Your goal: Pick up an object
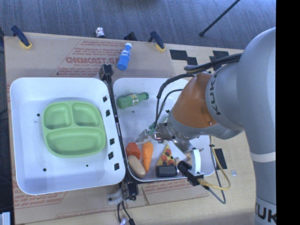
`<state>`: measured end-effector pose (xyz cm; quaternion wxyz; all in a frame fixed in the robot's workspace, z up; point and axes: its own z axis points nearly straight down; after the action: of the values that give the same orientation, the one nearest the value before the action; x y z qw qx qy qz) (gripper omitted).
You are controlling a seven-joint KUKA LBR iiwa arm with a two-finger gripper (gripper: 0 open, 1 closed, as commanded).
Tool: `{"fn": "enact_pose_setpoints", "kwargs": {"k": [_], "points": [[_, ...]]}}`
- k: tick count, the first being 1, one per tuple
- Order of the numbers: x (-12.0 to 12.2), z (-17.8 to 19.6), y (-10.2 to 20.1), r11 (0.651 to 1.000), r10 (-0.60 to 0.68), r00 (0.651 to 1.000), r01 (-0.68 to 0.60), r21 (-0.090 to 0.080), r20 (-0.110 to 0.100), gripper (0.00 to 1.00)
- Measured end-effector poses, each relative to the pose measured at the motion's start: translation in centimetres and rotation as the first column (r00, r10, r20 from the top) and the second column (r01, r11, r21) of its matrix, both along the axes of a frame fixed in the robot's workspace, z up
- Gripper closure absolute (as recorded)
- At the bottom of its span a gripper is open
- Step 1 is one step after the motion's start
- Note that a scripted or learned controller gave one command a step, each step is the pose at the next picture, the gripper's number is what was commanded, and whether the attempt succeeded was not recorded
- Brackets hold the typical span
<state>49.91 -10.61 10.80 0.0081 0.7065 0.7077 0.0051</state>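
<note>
the gripper (pixel 159 134) hangs low in the right bin (pixel 140 86), over the toy carrot (pixel 147 154); i cannot tell its state. carrot, hot dog (pixel 136 165) and pizza slice (pixel 166 156) lie packed together, so a grab could jostle neighbours or slip. "kuka" shows on the arm (pixel 220 102); the cardboard (pixel 84 57) reads "chemcast".

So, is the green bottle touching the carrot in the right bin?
Apart. The camera view shows the green bottle lying near the right bin's far end, while the carrot lies near its front edge, with bare white bin floor plainly between them.
</note>
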Motion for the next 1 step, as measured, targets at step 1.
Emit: {"fn": "enact_pose_setpoints", "kwargs": {"k": [1], "points": [[-0.23, 0.7, 0.14, 1.0, 0.007, 1.0, -0.007, 0.003, -0.012, 1.0]]}}
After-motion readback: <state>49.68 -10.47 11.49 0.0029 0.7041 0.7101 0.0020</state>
